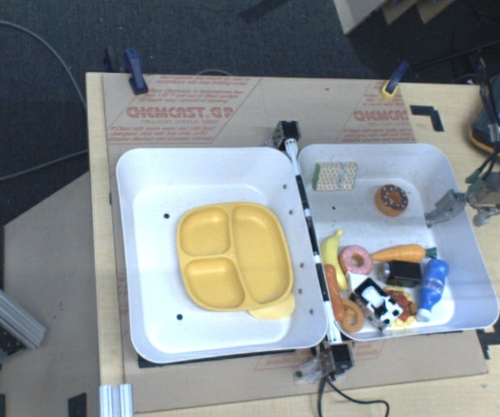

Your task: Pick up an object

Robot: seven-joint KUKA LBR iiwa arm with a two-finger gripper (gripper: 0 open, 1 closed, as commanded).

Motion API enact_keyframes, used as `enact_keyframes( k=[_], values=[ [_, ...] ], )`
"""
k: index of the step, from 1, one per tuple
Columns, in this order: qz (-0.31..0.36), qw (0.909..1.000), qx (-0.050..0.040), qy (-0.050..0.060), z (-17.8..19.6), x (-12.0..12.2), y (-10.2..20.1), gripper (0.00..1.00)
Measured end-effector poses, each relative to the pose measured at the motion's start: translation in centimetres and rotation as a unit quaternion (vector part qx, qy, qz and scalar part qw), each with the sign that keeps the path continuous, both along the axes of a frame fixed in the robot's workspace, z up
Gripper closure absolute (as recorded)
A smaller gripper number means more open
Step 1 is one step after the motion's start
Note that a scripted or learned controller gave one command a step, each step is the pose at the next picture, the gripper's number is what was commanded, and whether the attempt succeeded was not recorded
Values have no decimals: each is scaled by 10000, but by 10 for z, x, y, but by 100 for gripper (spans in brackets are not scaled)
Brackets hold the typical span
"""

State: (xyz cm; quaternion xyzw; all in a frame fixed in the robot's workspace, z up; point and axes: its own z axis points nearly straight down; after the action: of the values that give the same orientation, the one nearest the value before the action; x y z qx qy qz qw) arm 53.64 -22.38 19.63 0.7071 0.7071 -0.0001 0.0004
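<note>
In the camera view, the pincer (pixel 448 207) was seen over the right-hand edge of the right bin (pixel 380 149), low above the white floor. How wide it stood could not be told, and nothing was seen held in it.

The closest candidate for the pick was judged to be the chocolate doughnut (pixel 391 199), lying flat just to the pincer's left and apart from everything else. It was judged a light toy piece, probably stiff or slightly yielding and not fragile. A hold across its outer rim was thought best, since its rounded, glossy edge might slip under a shallow pinch. It was seen as a small brown ring with pale speckles on top and a dark hole at its centre.

Below and left of the pincer a crowded heap was noted: an orange carrot (pixel 399 253), a pink doughnut (pixel 355 259), a blue bottle (pixel 433 283) and a yellow banana (pixel 332 254), packed close together. Further left of the pincer, beyond the doughnut, a pale chequered block (pixel 335 175) was seen. Far to the left, a yellow divided tray (pixel 235 256) was seen in the left bin (pixel 128 172).
</note>
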Motion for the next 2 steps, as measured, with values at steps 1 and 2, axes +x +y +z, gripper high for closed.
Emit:
enact_keyframes(
  k=[1,2],
  values=[
    [16,10000,7,-59,-96,-11,2,0],
    [-3,10000,3,1,-112,-47,27,0]
  ],
)
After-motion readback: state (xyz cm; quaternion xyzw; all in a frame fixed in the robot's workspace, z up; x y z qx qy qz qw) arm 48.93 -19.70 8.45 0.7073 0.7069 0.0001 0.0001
